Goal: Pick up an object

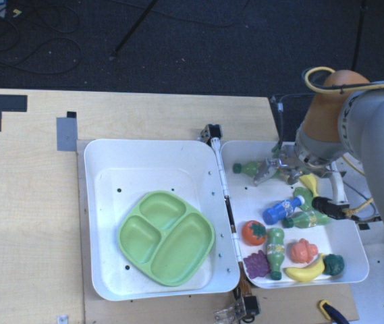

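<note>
The gripper (267, 172) hangs low over the back of the right bin (362, 265), just beside a small green bottle (247, 169); whether its fingers are apart or together I cannot tell. Nearer the front of that bin lie a blue bottle (279, 211), a tomato (253, 232), grapes (256, 264) and a banana (305, 271). The left bin (104, 157) holds a green divided plate (166, 237)
</note>
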Motion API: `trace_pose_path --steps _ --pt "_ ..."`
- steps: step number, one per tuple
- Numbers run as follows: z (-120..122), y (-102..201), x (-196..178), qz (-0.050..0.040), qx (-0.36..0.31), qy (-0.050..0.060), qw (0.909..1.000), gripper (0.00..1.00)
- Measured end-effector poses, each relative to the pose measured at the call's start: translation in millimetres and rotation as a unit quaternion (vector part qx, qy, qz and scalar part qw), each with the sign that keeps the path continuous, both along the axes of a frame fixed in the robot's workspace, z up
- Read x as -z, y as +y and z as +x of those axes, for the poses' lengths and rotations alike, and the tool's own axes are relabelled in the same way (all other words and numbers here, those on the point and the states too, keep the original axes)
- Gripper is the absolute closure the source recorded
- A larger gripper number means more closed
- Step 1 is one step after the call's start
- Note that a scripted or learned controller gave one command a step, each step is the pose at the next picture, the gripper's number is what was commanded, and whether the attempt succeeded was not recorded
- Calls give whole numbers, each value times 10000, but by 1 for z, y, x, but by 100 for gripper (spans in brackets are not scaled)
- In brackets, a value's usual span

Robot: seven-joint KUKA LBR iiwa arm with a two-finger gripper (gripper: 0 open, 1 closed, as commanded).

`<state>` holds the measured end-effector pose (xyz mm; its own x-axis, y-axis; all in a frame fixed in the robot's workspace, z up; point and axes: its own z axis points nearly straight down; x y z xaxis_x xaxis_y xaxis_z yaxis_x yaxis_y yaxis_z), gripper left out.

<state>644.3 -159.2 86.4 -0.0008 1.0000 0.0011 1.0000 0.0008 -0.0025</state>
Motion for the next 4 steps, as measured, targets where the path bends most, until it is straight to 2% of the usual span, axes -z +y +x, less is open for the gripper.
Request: trace_pose_path --steps 2,4 --pt "0 -27 0 17 -10 11 10000 0" --pt "0 -26 0 6 -6 7 10000 0"
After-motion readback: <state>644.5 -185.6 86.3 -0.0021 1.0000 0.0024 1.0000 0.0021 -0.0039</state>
